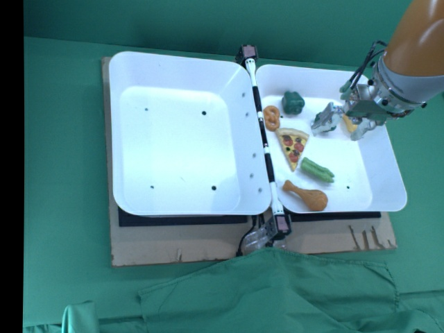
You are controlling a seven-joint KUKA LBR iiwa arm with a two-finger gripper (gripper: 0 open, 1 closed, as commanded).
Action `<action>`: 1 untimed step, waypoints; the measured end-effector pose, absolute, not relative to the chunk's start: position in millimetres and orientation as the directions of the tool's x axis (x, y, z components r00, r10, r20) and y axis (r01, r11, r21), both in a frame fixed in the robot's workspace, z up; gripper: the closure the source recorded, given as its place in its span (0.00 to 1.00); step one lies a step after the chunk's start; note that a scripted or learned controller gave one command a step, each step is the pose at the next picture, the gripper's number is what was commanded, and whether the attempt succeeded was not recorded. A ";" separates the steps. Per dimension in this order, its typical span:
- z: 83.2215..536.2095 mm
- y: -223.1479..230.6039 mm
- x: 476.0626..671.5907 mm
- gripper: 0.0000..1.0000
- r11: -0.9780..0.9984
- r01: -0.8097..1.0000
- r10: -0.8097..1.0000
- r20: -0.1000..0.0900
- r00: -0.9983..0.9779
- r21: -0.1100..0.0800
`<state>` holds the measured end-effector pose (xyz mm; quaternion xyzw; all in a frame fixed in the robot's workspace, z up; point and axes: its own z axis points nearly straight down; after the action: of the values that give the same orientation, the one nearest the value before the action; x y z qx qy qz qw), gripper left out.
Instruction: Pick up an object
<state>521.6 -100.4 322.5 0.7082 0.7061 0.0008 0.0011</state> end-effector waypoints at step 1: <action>218.0 -100.3 517.5 0.00 -0.004 1.000 1.000 0.000 0.004 -0.008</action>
<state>517.5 -100.3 218.0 0.7087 0.7055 -0.0027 -0.0031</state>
